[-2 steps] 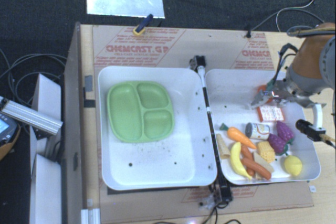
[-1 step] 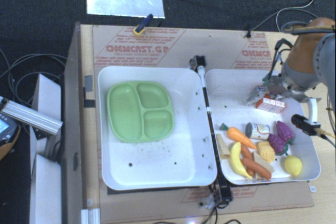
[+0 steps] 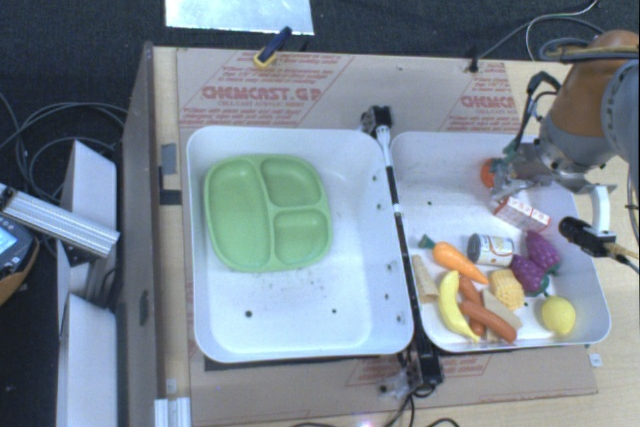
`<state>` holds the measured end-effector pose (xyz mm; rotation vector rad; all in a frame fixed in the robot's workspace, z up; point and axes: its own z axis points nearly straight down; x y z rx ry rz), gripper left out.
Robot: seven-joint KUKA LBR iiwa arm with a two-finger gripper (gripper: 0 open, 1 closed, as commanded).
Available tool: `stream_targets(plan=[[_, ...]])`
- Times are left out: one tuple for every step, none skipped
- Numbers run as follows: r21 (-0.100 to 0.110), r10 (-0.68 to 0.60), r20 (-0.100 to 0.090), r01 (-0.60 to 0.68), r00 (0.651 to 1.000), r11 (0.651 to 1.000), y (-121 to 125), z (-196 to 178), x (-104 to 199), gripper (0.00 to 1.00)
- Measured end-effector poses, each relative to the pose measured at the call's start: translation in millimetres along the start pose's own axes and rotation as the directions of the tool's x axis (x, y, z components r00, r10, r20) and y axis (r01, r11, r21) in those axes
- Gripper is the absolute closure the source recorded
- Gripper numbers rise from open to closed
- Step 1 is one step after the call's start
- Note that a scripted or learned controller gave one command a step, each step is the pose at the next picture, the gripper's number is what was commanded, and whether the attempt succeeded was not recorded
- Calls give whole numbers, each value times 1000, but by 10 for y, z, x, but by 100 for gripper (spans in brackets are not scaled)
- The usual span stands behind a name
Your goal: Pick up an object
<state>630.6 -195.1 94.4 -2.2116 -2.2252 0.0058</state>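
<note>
Where the end effector (image 3: 508,170) hangs, grip unreadable, a tomato (image 3: 487,174) and red-white box (image 3: 522,213) crowd it.

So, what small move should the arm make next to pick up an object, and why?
Probably a short descent onto the small red and white carton, then a closing grip. The gripper hangs in the right white bin, at its far right side, just above that carton, with an orange round object beside it. The other toy foods lie crowded nearer the front, so the carton seems the easier target.
</note>
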Motion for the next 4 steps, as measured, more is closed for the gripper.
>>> stream_targets(plan=[[-9,-1,3,1,1000,1000,21,-14,0,0],[-9,1,0,-1,1000,1000,392,91,316,0],[-12,-2,3,2,1000,1000,401,-24,307,100],[-11,1,0,-1,1000,1000,114,-915,1187,100]])
